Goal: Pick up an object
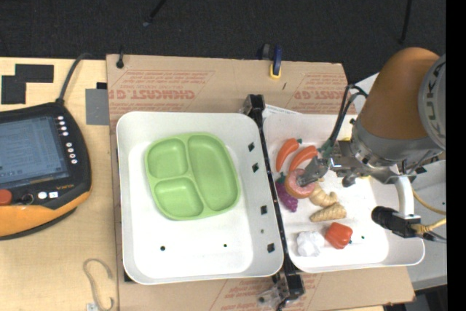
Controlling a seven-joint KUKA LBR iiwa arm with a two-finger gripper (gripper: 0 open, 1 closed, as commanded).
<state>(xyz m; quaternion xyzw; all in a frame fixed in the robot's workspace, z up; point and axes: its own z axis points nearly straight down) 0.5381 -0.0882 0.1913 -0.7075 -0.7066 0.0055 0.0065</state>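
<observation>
Gripper (314,170) low over the right bin's toy food, grasp unclear.

Left of you sits the white bin (138,229) holding a green three-compartment plastic plate (193,175); then, in the right white bin (408,253), two red-orange sausage shapes (290,151), a pink ring-shaped donut (297,186), a purple piece (286,199), a tan cone (329,213), a white crumpled lump (308,245) and a red pepper (338,234). Your gripper's tip meets the donut's rim, possibly touching; open or closed, you cannot tell.

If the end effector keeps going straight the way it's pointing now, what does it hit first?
Most likely the pink donut-shaped toy in the right bin: the end effector points left and down, right at it. Depth is unclear from this slanted view.
</observation>
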